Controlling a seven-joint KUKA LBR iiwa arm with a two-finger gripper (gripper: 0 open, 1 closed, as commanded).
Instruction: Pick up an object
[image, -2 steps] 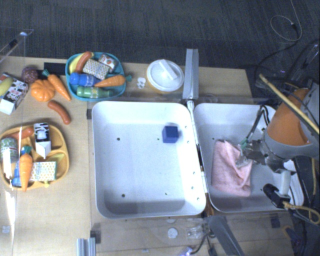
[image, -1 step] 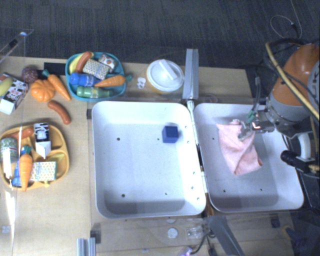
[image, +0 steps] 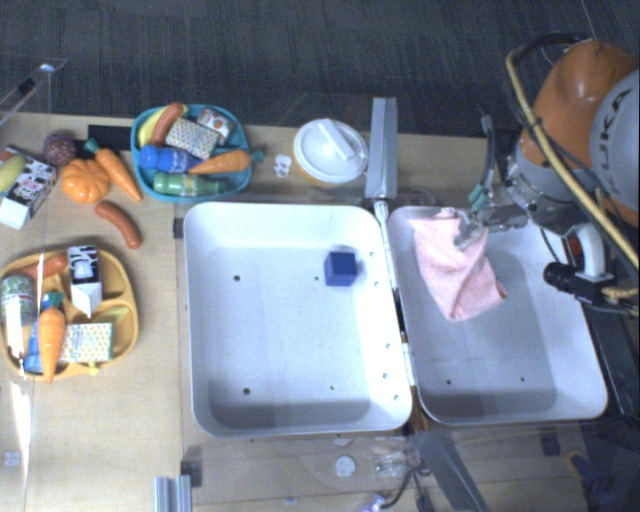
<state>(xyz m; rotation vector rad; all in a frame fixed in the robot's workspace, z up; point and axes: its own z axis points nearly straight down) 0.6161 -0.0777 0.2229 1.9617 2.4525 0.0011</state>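
1. The tool (image: 472, 228) is seen over the upper part of the right bin (image: 560, 400), its fingers closed on the top edge of a pink cloth (image: 460, 275).
2. The cloth is shown draped downward from that grip (its lower end appears to rest on the bin floor).
3. A blue block (image: 341, 267) is located alone in the left bin (image: 250, 400), near its right wall.
4. Toy foods in a blue bowl (image: 150, 180) and a yellow tray (image: 125, 330) are set on the tabletop (image: 160, 250) at left.

Fixed overhead slant onto both bins (image: 300, 215)
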